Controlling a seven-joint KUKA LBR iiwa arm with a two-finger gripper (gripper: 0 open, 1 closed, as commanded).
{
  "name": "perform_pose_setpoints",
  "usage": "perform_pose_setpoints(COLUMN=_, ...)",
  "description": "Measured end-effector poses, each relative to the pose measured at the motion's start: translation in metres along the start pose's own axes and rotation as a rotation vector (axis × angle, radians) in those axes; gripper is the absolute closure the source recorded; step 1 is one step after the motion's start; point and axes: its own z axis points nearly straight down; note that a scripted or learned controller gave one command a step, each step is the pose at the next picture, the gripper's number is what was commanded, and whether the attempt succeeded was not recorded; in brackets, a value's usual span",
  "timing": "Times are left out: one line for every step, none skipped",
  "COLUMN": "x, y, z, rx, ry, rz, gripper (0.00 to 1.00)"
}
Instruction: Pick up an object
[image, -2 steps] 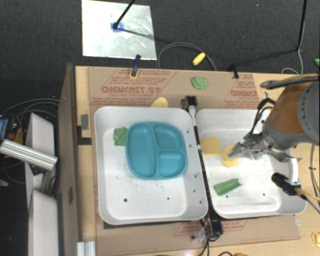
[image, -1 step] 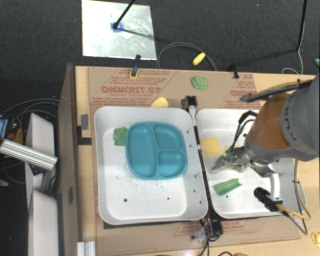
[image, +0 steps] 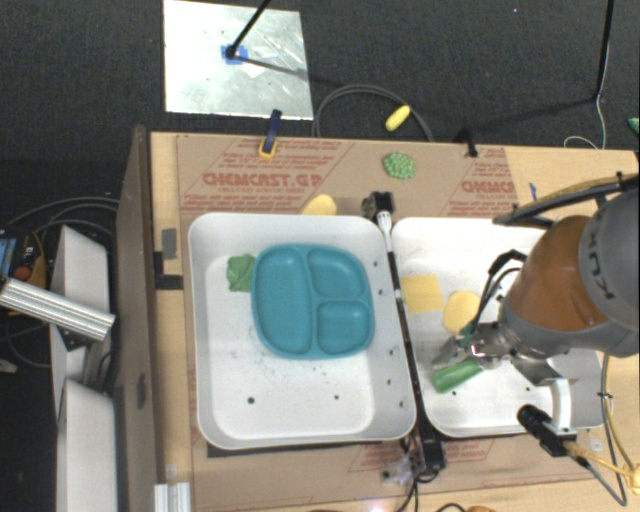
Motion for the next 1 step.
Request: perform_pose_setpoints(x=-0.0567, y=0.0789, z=-0.0609, rx=-0.015, ry=-0.008, rz=-0.004, gripper=0.0)
